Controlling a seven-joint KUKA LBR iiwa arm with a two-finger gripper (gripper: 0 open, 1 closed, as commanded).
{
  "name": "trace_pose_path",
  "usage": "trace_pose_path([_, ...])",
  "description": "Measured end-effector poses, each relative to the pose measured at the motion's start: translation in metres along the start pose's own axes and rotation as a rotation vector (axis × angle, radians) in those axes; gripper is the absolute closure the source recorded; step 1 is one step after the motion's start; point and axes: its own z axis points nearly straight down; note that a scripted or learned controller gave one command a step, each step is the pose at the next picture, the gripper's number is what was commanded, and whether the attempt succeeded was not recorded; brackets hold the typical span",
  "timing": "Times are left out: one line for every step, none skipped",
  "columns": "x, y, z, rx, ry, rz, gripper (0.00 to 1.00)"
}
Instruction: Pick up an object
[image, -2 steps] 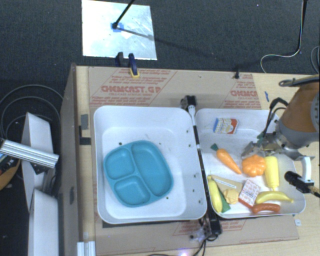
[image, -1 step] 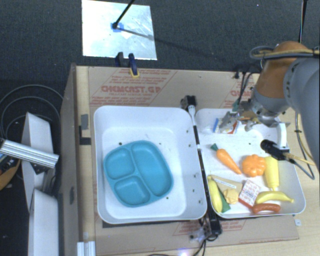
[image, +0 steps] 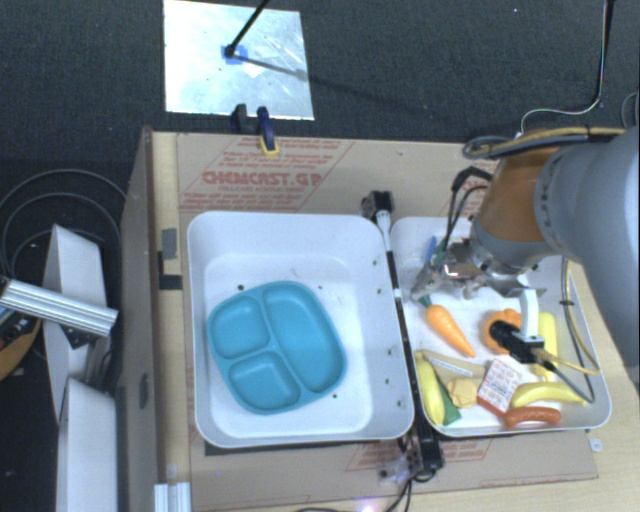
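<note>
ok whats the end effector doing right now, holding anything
End effector: cannot be told; it sits low in the right bin just above the toy carrot, with nothing seen in its grasp.

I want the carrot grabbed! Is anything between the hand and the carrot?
No. In the camera view, just bare white bin floor separates the hand from the carrot below it.

Big round grey arm (image: 590, 195) with an orange band (image: 510, 200). Thin dark wires near the wrist. Shiny metal gripper (image: 452, 270) at the tip.
</note>
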Motion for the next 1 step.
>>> trace_pose_path([-0.0145, -0.0489, 0.0116, 0.001, -0.002, 0.008, 0.00])
